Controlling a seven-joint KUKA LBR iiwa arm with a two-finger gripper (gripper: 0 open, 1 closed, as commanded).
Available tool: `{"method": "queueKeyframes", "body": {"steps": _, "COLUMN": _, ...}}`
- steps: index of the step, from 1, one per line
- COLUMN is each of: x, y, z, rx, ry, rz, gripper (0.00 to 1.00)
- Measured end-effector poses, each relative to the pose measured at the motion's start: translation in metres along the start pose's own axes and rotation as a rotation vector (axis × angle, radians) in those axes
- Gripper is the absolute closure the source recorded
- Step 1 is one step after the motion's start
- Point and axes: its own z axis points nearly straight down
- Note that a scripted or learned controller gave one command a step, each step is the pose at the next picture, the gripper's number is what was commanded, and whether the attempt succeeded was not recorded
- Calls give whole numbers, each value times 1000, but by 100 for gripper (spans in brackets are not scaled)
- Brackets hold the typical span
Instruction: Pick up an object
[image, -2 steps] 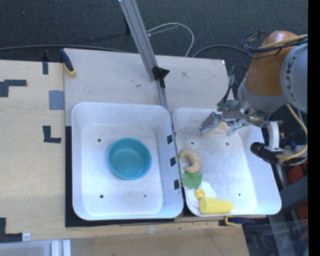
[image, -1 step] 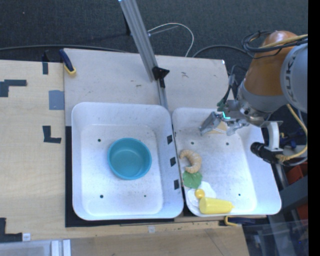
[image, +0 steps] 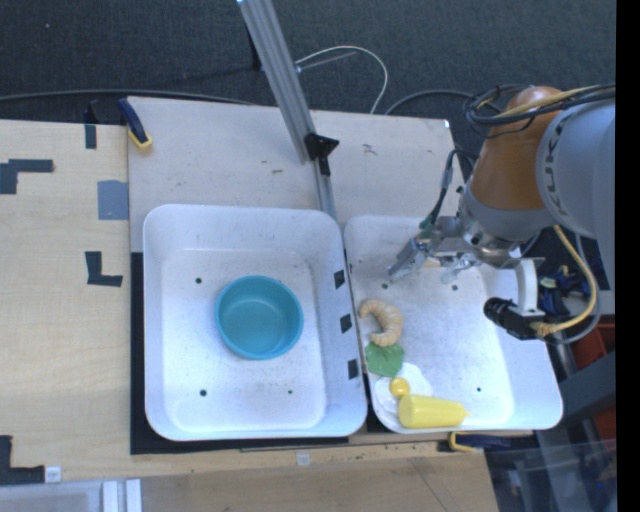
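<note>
Camera view: arm (image: 535, 160) bent over right bin (image: 520, 390); end effector (image: 428, 257) fingers apart, nothing between.

We see even, bright overhead light, soft short shadows inside the white bins (image: 160, 300), mild glare on the bin floors, slight softness and grain throughout, dark floor beyond the bench (image: 60, 330) underexposed.

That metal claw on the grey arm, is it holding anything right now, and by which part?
Nothing is held. The two-finger gripper hangs open over the right white bin, apart from the curled beige croissant-shaped toy lying below it.
</note>
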Motion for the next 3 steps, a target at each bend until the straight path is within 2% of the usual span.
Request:
{"method": "queueKeyframes", "body": {"steps": 1, "x": -7, "y": -4, "z": 48, "rx": 1, "ry": 0, "rz": 1, "gripper": 0}}
{"method": "queueKeyframes", "body": {"steps": 2, "x": -5, "y": 1, "z": 89, "rx": -16, "ry": 5, "rz": 0, "gripper": 0}}
{"method": "queueKeyframes", "body": {"steps": 3, "x": -4, "y": 3, "z": 79, "rx": -26, "ry": 3, "rz": -1, "gripper": 100}}
